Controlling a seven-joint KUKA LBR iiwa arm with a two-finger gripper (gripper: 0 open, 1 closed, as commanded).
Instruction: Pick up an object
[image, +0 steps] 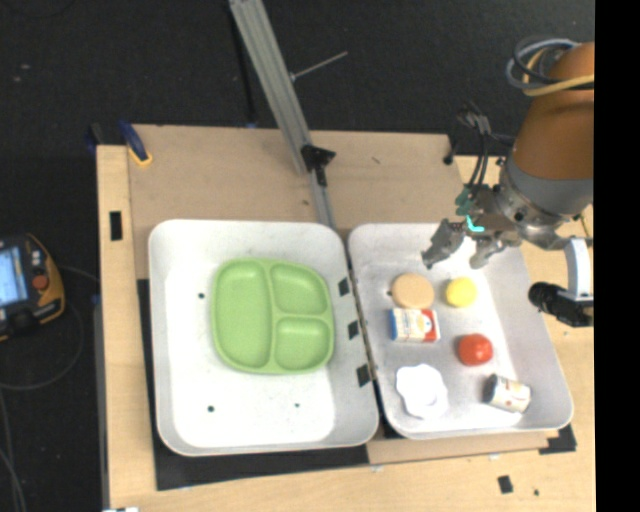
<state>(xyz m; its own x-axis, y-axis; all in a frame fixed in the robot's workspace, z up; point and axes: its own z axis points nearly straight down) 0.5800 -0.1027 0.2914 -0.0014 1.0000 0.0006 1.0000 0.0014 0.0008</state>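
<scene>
My gripper hangs over the far part of the right bin, its two fingers spread open with nothing between them. Just below it lie a tan round bun and a yellow ball. In front of those sit a small milk carton and a red tomato-like ball. A white cup-shaped thing and a small tipped can lie near the bin's front edge.
The left bin holds a green three-compartment plate. A grey metal bar slants up from the gap between the bins. A black device sits off the bench at far left.
</scene>
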